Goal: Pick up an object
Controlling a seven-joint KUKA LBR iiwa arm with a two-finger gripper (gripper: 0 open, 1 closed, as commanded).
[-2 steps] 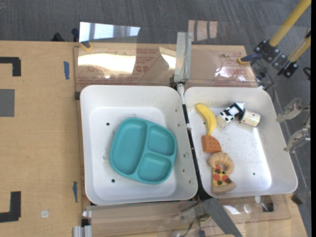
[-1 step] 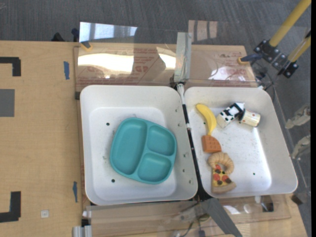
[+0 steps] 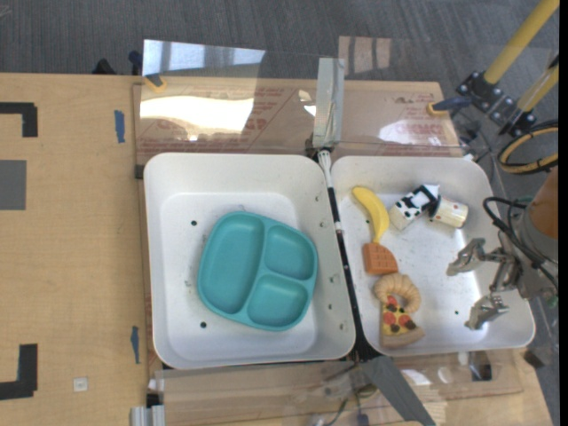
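Here, jaws spread over right bin, gripping nothing, arm cut off at frame edge.

Teal divided plate in white left bin; right bin white, holding yellow banana, orange waffle, black-and-white spotted cow, red-topped pizza slice.

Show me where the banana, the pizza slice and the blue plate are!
banana (image 3: 370, 209): camera view, middle of its yellow curve.
pizza slice (image 3: 398, 319): camera view, on its toppings.
blue plate (image 3: 207, 273): camera view, its left rim.
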